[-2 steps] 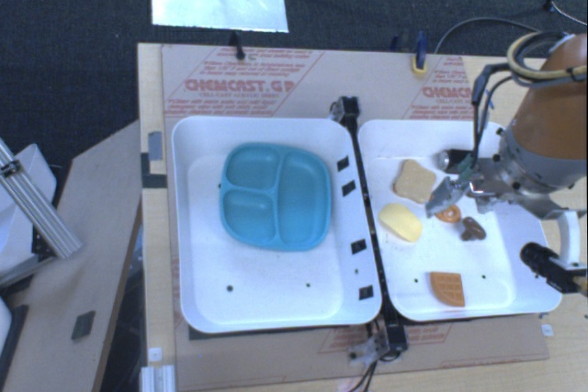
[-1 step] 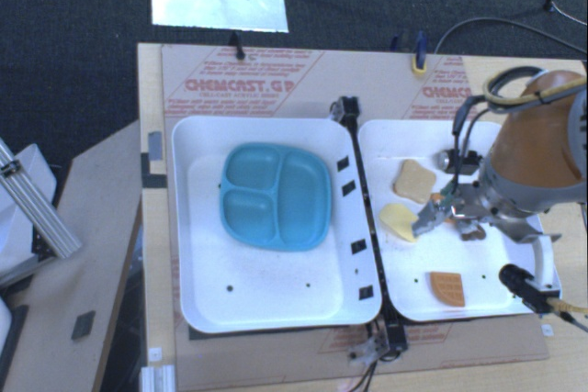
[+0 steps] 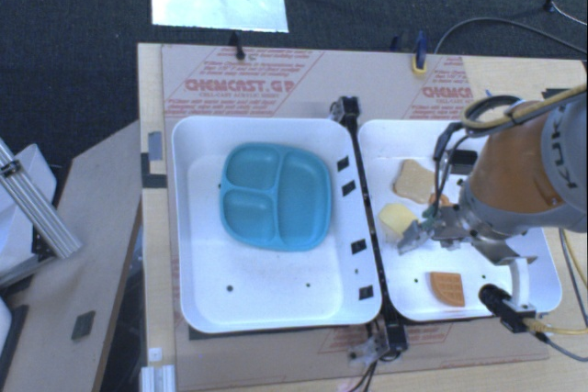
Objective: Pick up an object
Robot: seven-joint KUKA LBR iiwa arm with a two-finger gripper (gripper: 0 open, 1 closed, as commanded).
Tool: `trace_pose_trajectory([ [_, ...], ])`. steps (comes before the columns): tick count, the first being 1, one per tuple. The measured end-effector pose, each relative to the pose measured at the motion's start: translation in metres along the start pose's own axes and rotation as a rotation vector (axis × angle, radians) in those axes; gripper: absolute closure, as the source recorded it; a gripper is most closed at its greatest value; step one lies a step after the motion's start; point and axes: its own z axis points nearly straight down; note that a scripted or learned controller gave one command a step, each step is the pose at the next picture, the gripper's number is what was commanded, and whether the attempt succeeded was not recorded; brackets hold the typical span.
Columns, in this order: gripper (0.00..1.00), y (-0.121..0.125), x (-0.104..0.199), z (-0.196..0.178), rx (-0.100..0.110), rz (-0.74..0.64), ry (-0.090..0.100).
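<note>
In the right bin (image 3: 542, 289) lie three small food pieces. A tan toast-like slice (image 3: 414, 180) sits near the bin's back left, a pale yellow chunk (image 3: 396, 218) lies just in front of it, and an orange square cracker (image 3: 447, 288) rests near the front edge. My gripper (image 3: 416, 235) hangs low over the right bin, just right of and below the yellow chunk, close to it. I see nothing held in it. The grey and orange arm (image 3: 519, 170) covers the bin's right half.
The left bin (image 3: 197, 289) holds a blue divided plate (image 3: 276, 196). A black hinge strip (image 3: 360, 207) runs between the bins. Cables (image 3: 478, 110) loop behind the arm. A metal rail (image 3: 37, 211) lies off the bench at left.
</note>
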Motion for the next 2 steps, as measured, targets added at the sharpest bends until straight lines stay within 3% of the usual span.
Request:
trace_pose_trajectory([
  [1, 0.0, 0.001, 0.0, 0.045, -0.006, 0.001, 0.0],
  [2, 1.0, 0.003, 0.001, 0.034, -0.009, -0.002, 0.002],
])
